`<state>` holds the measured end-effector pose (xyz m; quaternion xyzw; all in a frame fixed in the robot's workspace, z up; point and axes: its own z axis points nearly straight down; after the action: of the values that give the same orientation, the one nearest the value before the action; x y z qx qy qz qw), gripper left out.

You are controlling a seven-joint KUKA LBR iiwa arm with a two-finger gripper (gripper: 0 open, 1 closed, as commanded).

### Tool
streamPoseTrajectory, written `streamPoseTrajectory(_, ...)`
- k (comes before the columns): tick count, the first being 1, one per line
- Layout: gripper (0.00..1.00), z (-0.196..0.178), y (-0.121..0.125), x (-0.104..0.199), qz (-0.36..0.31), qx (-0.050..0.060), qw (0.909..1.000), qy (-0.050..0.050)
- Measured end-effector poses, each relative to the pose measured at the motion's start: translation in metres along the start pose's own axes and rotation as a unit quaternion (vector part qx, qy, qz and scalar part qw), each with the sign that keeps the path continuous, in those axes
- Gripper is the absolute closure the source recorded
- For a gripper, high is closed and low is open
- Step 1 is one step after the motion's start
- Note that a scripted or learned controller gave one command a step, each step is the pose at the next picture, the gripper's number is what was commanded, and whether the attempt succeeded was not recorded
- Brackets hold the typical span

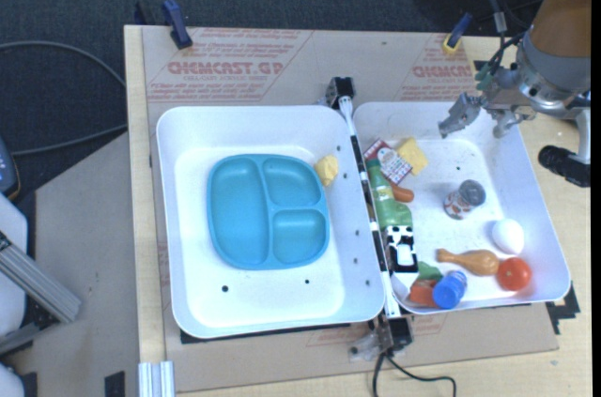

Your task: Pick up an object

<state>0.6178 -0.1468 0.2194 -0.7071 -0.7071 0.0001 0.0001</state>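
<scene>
I see the right bin [526, 162] as my landmark. To its left, the left bin [188, 292] holds a blue divided plate [268, 210], with a small yellow piece [327, 168] just off the plate's far right corner. The gripper [482, 119] hangs over the right bin's far edge, fingers spread apart and holding nothing. Open white floor lies beneath it. The objects sit nearer me: a small can [463, 198] at the bin's middle, a white egg [508, 236], a red ball [514, 273] and a blue cap [449, 289] toward its near rim. Packets crowd its left wall.
</scene>
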Motion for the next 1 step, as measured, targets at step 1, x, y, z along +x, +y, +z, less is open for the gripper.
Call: streamPoseTrajectory(1,0.0,0.1326,-0.0428,-0.0567,0.001,0.001,1.0,0.0)
